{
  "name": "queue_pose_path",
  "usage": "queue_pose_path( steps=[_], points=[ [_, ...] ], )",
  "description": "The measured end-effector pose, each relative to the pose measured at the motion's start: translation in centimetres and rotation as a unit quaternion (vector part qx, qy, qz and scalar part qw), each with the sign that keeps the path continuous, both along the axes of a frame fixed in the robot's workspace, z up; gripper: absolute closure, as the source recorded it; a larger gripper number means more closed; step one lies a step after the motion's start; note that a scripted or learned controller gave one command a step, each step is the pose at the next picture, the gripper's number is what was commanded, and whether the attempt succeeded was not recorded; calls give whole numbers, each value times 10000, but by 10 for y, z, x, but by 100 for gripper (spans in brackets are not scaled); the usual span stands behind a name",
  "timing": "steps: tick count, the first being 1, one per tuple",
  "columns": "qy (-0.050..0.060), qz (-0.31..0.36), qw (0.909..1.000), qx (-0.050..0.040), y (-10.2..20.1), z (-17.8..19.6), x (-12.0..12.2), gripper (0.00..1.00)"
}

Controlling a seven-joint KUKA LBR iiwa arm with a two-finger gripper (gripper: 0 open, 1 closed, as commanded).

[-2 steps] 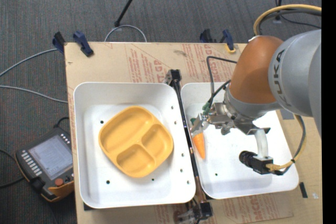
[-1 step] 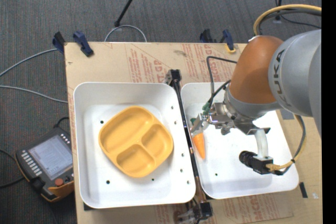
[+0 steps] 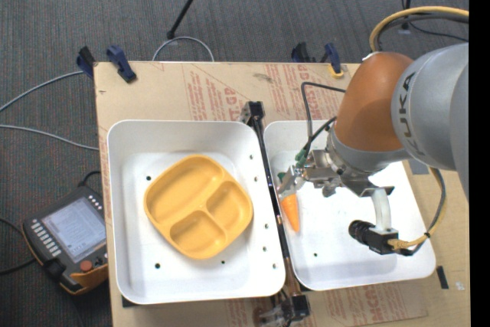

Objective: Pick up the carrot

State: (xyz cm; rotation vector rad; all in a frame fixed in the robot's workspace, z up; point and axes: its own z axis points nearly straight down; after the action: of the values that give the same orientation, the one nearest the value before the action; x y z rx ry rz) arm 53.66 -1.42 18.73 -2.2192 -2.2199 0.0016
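Carrot [image 3: 290,213] in right bin [image 3: 406,260], at its left wall, gripper [image 3: 293,181] just above.

Near: carrot lies lengthwise, tip toward camera; whether the fingers are spread or closed cannot be told. Advice: descend straight, straddle the carrot's width, avoid the bin wall. Left bin [image 3: 130,272] holds a yellow divided plate [image 3: 198,205]. Beyond: cardboard-topped bench [image 3: 191,88], blue clamps [image 3: 120,61], grey carpet, stand legs.

Bins I count: two white bins, left bin [image 3: 122,165] and right bin [image 3: 398,260], on one bench [image 3: 191,92].
Plates I count: one yellow divided plate [image 3: 197,205], three compartments.
Carrots I count: one carrot [image 3: 291,212].
Arms I see: one arm [image 3: 406,111].
Pendants: one handheld pendant [image 3: 69,237] on the floor.
Clamps: four blue clamps along the bench's far edge.
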Motion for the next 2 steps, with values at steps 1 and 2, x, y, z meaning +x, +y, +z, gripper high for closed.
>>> queue_pose_path(
  steps=[1,2],
  points=[
    [23,-17,10000,-4,-75,-101,6,0],
    [-19,3,10000,-6,-60,1,74,0]
  ],
)
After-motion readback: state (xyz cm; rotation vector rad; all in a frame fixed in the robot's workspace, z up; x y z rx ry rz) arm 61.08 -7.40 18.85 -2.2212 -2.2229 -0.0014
